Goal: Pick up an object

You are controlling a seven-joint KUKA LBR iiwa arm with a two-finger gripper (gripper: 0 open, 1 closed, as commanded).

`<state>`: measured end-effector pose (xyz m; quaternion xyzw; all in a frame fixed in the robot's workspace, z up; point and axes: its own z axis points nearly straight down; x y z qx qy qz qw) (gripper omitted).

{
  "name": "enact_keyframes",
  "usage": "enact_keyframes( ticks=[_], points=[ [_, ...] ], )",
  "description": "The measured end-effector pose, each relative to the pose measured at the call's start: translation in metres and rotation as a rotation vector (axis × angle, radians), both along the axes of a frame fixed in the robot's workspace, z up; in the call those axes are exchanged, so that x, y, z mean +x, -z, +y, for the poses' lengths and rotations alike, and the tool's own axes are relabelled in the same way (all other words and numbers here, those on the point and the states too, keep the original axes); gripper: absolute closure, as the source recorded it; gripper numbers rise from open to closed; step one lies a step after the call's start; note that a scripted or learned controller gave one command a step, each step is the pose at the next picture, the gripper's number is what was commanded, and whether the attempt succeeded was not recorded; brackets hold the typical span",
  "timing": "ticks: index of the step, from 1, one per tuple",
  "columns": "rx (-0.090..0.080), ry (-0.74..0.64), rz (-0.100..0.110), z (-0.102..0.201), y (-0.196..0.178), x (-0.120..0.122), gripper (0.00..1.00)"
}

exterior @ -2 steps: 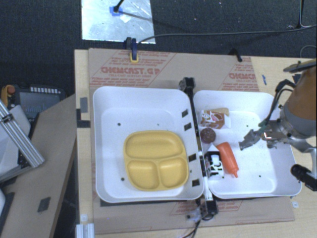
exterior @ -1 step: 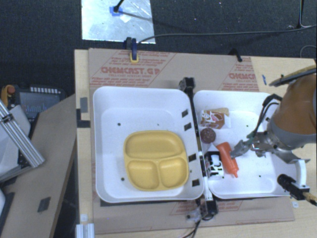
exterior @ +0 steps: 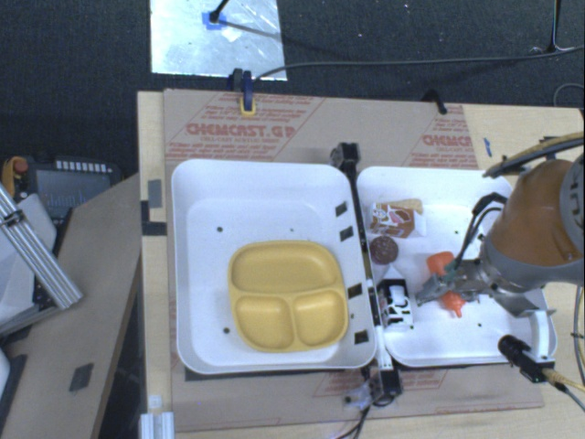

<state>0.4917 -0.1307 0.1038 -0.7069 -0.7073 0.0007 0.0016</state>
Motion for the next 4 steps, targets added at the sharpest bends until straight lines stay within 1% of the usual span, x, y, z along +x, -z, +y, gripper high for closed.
enact_keyframes(
  ticks=[1, 2, 3, 4],
  points=[
    [-0.001, 0.000, -0.005, 0.000, -0.013, 0.002, 1.00],
    [-0.003, -0.002, -0.009, -0.003, -0.056, 0.000, 1.00],
    [-0.004, -0.002, -0.011, -0.013, -0.114, 0.000, 1.00],
    [-0.002, -0.002, -0.006, -0.014, -0.119, 0.001, 1.00]
  ],
)
